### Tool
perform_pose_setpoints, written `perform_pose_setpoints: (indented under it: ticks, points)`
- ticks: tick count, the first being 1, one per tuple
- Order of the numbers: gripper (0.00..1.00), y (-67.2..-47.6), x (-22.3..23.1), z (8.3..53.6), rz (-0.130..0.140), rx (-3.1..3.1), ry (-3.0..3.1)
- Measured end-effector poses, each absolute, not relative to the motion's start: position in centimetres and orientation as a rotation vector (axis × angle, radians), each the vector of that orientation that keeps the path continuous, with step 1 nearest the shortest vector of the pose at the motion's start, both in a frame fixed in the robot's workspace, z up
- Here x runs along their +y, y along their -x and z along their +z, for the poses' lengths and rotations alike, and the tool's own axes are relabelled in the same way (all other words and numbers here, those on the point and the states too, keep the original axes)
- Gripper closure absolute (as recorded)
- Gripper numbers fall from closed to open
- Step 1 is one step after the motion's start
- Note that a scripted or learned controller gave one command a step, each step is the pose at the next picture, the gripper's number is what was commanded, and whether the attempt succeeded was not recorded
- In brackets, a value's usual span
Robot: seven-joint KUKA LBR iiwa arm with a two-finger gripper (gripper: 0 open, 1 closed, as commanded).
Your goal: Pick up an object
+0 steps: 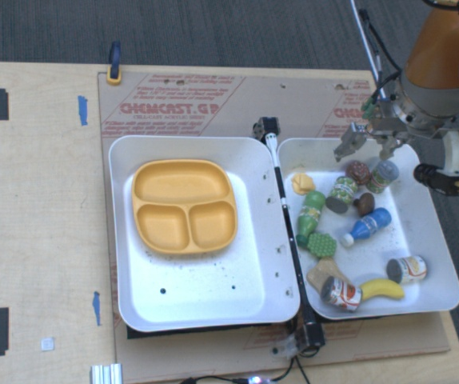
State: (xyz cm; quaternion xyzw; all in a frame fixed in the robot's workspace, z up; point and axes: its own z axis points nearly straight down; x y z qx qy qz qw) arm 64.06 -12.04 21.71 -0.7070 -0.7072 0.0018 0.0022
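My pincer [371,145] hangs over the far edge of the right bin [445,272], its fingers spread apart with nothing between them. Just beneath and beside it lies a cluster of small things: a dark red piece [359,171], a greyish jar [384,174], a green-labelled can [342,192] and a brown lump [365,204]. Nearer the middle of that bin lies a blue-and-white bottle [369,226], tilted on its side, with a green bottle [309,214] and a green knobbly piece [321,245] to its left. A banana [383,290] rests by the near edge, beside a red-and-white can [342,294]. The left bin [205,294] on the desk [37,214] bears a yellow divided plate [185,205].
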Motion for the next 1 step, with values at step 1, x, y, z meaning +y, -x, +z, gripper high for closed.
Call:
perform_pose_setpoints:
  ticks: [1]
  points:
    - [0.0, -64.86, -13.48, 12.15, 0.003, -2.221, 2.219]
